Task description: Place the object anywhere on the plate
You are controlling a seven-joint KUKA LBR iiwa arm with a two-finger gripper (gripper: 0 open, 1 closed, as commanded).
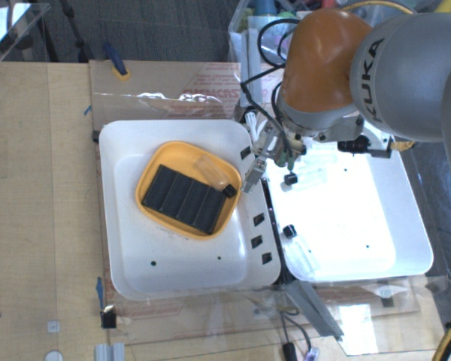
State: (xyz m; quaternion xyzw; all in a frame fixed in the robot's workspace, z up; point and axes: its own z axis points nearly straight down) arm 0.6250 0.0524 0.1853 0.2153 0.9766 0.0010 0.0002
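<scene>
A yellow plate (154, 177) sits in the left bin (128, 232). A flat black ridged object (183, 198) lies on the plate, filling much of its middle, with one corner near the plate's right rim. My gripper (254, 173) hangs just right of the plate, over the divider between the two bins. It is apart from the black object, and I see nothing in it. The arm's orange band and grey wrist loom above the right bin's far left corner.
The right bin (361, 232) holds a small black knob (289, 232) near its left wall and another (290, 179) close under the wrist. Several black clips (258, 219) line the divider. Clutter is stacked behind the bins at top.
</scene>
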